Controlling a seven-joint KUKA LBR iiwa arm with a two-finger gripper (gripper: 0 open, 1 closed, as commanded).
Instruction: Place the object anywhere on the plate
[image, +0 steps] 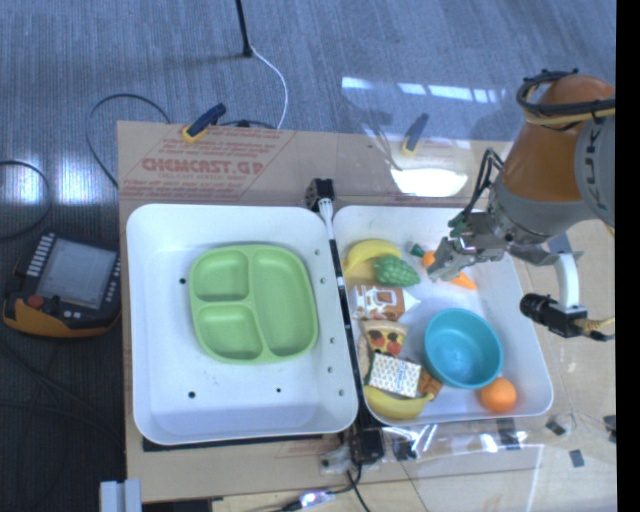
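A light green plate (252, 303) with three compartments lies in the left bin (160, 400). My gripper (455, 257) hangs over the upper part of the right bin (535, 385), above small orange pieces (463, 282) that look like a carrot. To the gripper's left lie a yellow banana (362, 254) and a green leafy toy (397, 271). The gripper covers whatever lies directly under it.
Also in the right bin: a blue bowl (462, 347), an orange fruit (498, 395), a small printed carton (379, 301), a pizza slice (383, 338), a white patterned box (395, 376) on a second banana (395, 404). A tablet (65, 280) sits on the floor at left.
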